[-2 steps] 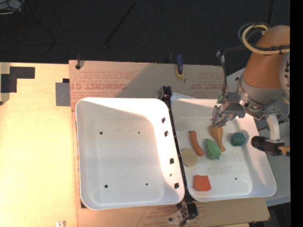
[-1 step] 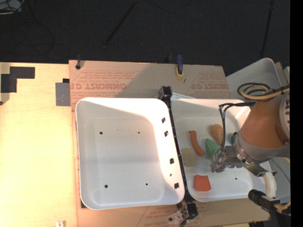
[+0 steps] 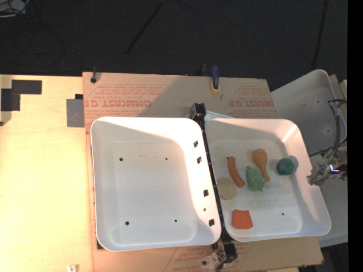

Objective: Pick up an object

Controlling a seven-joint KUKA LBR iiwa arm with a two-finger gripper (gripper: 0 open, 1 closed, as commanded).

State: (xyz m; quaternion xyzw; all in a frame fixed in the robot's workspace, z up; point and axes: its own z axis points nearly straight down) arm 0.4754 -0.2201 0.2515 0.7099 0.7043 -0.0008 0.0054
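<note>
The right bin (image 3: 295, 134) holds several small objects. A red-orange sausage (image 3: 235, 171) lies near its left wall, with a tan disc (image 3: 227, 189) just below it. A brown drumstick (image 3: 261, 161) and a green leafy piece (image 3: 255, 178) sit mid-bin. Toward the right wall rests a teal ball (image 3: 287, 165). An orange block (image 3: 243, 219) lies near the front. My gripper (image 3: 324, 173) hangs just outside the bin's right rim, apart from every object, with nothing seen in it.
The left bin (image 3: 108, 146) adjoins the right one along a black clipped seam (image 3: 204, 169). The grey arm link (image 3: 315, 103) stretches over the bench's back right. Cardboard (image 3: 170, 98) lies under both bins, and a wooden surface (image 3: 39, 180) spreads to the left.
</note>
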